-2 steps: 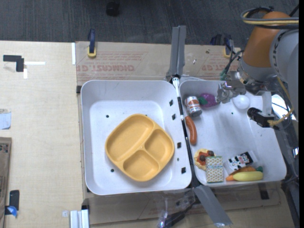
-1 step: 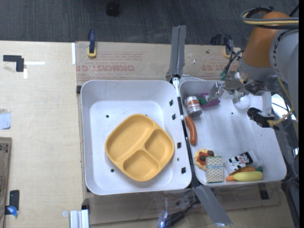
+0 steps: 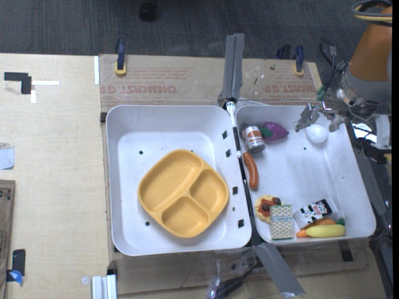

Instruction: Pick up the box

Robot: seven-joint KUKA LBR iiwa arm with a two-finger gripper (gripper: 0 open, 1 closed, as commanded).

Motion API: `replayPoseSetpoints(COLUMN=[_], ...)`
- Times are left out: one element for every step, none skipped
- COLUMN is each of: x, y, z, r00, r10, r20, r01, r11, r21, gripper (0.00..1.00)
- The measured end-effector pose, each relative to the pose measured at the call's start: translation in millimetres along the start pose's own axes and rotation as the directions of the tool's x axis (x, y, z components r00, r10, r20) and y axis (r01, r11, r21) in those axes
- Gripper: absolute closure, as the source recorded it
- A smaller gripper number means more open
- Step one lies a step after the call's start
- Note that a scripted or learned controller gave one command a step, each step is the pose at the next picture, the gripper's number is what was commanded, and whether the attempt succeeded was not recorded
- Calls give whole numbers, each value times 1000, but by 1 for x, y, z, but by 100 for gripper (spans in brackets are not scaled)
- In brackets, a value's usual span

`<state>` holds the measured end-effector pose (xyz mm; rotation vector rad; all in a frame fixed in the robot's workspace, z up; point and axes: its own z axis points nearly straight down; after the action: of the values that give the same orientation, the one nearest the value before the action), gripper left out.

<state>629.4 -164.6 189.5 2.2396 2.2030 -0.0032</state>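
Lying flat, green box [image 3: 281,222], label unreadable, bench cardboard [image 3: 156,80] reading CHEMCEL

Just beside the pincer sits a white egg [image 3: 317,133], left of it a purple toy [image 3: 274,131], a can [image 3: 253,138] and a sausage [image 3: 252,170]; far left, a yellow divided plate [image 3: 182,194] in the left bin [image 3: 115,185]

Wooden bench [image 3: 50,167], two white bins [image 3: 115,185], cardboard [image 3: 174,80]

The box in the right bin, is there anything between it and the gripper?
In the camera view, only bare white bin floor lies between the gripper and the green box. The white egg sits just beside the gripper.
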Motion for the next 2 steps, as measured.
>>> replayPoseSetpoints(x=[-20, 4], y=[-64, 7], z=[100, 100], r00=[996, 1000], r10=[-84, -19], r20=[-2, -1], r01=[84, 19], r11=[996, 1000], r21=[1, 2], gripper=[0, 0])
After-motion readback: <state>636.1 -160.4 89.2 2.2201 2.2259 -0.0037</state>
